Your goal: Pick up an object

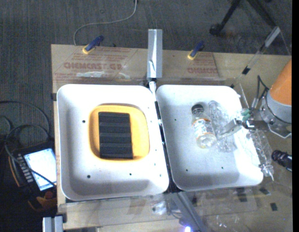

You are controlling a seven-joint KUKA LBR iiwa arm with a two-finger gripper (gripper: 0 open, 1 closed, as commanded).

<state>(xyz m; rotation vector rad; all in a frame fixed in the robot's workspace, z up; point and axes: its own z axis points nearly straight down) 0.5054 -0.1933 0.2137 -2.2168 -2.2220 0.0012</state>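
1. The small clear plastic bottle with a dark cap (202,125) lies on its side in the right white bin (188,173), toward the bin's middle.
2. Its long axis runs roughly up and down the camera view, slightly slanted; the capped end points to the far rim, the base to the near rim.
3. A second clear, glassy object (218,124) lies just beside the bottle on its right; their outlines are hard to separate.
4. The two-finger gripper (236,124) sits to the right of the bottle, near it, over the same bin.
5. The gripper's grip state cannot be told; nothing is seen held.
6. The yellow tray with a black ribbed block (118,133) rests in the left white bin (72,178), well apart.
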